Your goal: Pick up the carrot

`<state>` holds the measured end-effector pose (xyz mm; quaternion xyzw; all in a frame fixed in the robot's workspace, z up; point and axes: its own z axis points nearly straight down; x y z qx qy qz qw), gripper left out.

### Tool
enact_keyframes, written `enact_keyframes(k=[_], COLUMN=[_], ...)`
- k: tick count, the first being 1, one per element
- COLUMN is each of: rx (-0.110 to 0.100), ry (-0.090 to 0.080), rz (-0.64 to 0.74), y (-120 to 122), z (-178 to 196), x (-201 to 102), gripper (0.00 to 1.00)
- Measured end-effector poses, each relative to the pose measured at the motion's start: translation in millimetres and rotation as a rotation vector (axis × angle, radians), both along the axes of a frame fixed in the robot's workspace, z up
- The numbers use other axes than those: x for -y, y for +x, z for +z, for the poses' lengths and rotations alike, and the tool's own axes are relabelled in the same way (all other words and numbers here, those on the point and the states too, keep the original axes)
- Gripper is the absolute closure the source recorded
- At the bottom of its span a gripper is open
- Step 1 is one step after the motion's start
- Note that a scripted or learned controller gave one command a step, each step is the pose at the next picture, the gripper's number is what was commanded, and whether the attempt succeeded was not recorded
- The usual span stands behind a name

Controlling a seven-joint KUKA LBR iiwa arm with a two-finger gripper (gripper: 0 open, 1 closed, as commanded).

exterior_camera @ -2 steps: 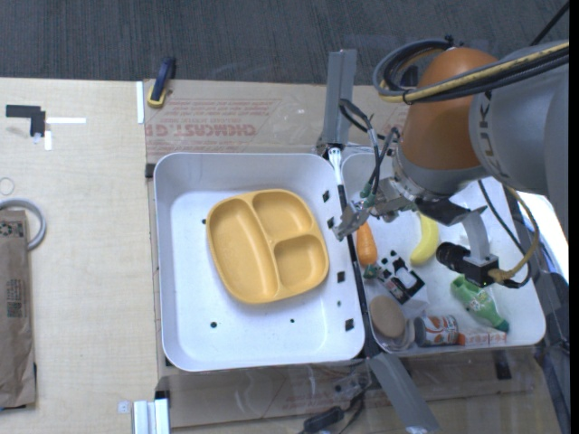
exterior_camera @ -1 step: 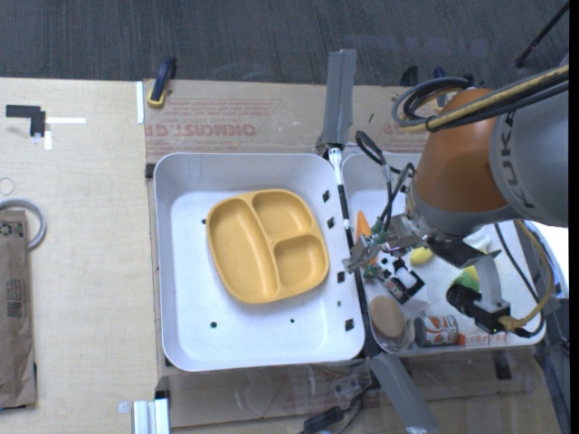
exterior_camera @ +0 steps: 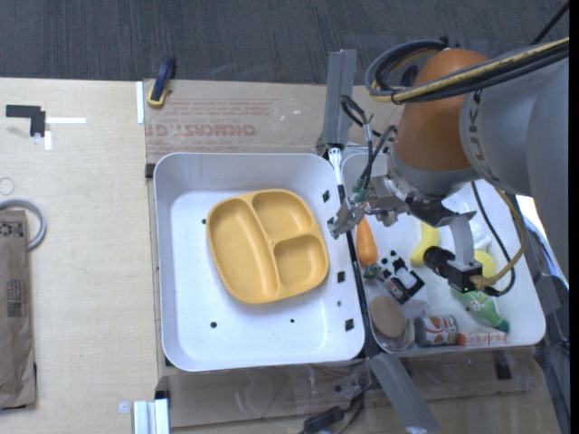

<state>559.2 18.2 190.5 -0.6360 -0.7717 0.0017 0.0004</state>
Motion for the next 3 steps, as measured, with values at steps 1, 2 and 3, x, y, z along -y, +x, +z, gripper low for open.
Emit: enact_keyframes(k=[1, 2, 3], rx=[0.0, 0.0, 0.0], ry=[0.001, 0.0, 0.0], rz=[-0.006, 0.073, -0.038], y=[-69, -57, -8], z=[0, 0, 0], x=[7, -27, 63], gripper=[0.0, 0.0, 0.0])
